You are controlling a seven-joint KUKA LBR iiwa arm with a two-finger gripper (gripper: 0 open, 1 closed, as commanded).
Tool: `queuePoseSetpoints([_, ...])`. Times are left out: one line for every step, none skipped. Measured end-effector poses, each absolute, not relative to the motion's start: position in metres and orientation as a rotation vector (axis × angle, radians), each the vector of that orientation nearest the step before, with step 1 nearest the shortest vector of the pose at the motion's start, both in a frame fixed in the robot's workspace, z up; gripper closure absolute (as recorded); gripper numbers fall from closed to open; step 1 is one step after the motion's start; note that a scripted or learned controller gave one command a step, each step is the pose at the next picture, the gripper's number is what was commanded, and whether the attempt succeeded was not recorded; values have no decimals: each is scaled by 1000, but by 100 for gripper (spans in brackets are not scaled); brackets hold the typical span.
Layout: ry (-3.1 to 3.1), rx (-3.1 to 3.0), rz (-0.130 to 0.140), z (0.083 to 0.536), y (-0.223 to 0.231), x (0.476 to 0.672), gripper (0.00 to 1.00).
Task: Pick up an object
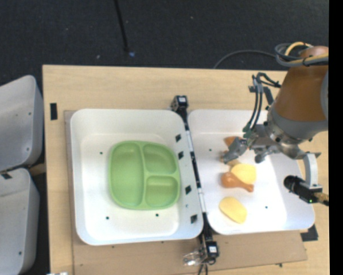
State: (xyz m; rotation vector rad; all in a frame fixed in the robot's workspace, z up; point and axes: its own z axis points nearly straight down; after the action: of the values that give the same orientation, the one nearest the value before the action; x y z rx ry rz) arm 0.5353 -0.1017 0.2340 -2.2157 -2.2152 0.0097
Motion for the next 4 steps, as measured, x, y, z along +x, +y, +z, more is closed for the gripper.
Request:
queuePoseSetpoints([-2223,-2219,0,239,-102,538,0])
queuePoseSetpoints([-2220,-2221,5,177,-106,538,0])
queuePoseSetpoints([-2218,-2220,7,113,-107,533,0])
queuePoseSetpoints([-2219,-2225,1,101,-108,533,0])
